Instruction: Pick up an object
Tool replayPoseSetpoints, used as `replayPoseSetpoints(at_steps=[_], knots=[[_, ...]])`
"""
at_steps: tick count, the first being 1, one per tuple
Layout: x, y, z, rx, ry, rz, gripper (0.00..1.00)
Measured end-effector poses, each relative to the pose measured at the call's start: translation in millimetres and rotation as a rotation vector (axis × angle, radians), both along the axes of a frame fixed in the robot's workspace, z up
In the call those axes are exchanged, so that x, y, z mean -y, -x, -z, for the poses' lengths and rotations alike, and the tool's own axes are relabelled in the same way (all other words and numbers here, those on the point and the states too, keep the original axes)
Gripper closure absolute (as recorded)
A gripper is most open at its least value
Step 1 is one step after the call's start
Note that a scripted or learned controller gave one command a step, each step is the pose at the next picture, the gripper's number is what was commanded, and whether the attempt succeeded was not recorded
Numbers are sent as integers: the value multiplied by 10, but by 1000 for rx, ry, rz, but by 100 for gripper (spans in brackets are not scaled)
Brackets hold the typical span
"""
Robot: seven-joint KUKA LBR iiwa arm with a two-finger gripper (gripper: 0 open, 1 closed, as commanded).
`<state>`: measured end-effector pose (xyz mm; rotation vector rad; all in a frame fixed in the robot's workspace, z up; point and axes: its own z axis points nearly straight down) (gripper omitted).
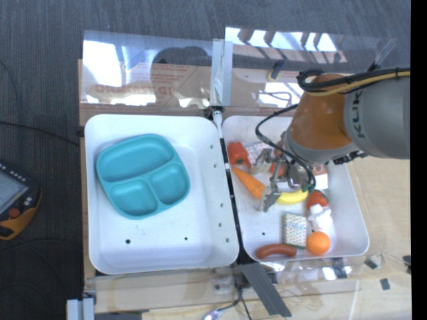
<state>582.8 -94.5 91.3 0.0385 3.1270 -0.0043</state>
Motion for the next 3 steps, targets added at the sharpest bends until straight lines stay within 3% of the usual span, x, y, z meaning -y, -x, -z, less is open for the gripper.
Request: replayPoseSetpoints(at_steps=[1,2,3], knots=[[13,-237,6,-4,-4,77,0],[34,-242,7,-9,-10,156,0],[41,-281,-120,6,-6,157,100]])
